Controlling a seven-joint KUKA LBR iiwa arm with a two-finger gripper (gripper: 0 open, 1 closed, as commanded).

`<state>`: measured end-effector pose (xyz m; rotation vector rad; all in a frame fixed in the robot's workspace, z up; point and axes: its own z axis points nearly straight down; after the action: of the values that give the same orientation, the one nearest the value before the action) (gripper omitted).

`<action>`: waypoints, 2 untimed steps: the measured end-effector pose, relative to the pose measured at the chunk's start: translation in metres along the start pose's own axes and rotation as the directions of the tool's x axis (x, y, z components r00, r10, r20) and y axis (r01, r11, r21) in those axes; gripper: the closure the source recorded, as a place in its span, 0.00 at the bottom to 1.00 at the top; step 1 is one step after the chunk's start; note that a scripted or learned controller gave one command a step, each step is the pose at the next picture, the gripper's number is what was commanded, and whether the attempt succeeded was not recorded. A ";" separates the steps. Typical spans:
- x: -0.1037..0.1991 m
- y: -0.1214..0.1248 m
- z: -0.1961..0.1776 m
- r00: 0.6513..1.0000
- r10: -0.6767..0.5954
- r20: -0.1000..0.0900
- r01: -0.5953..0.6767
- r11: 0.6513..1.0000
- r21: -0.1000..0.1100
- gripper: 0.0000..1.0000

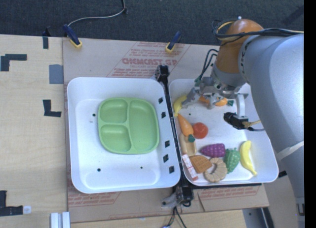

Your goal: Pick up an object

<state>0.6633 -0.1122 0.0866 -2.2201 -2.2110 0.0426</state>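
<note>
I've got the gripper (210,95) low over the far end of the right bin (264,165), above an orange piece (220,102). Can't tell finger opening or any hold. Remaining toys, carrot (185,124) through banana (247,157), crowd the near-left; left bin's green tray (129,125) is spare.

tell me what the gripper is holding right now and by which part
It cannot be told: the gripper is low in the right bin over an orange toy, but no object shows clearly between its fingers.
</note>
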 end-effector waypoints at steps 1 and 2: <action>0.001 0.000 0.000 1.000 0.000 0.001 0.000 1.000 -0.001 0.00; -0.005 0.000 0.001 1.000 -0.004 -0.010 0.004 1.000 0.002 0.00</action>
<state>0.6637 -0.1169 0.0858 -2.2095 -2.2094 0.0344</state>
